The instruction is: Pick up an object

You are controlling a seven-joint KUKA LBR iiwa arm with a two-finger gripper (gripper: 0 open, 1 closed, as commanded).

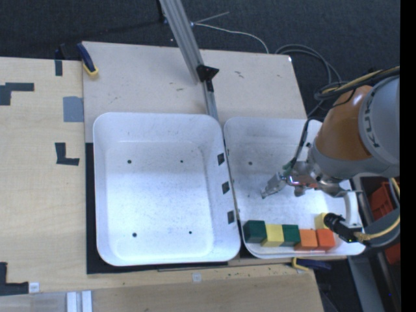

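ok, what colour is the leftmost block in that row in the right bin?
Dark green block, clearest in the camera view, at the bin's near edge.

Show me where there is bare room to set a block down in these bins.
The left bin offers bare floor wall to wall. The right bin is free along its far half; its near edge is crowded by the row of blocks, with the end effector just above them.

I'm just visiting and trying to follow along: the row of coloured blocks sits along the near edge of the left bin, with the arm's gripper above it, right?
Not quite. The camera view shows the row of coloured blocks along the near edge of the right bin, not the left one. The gripper is indeed above it in the picture.
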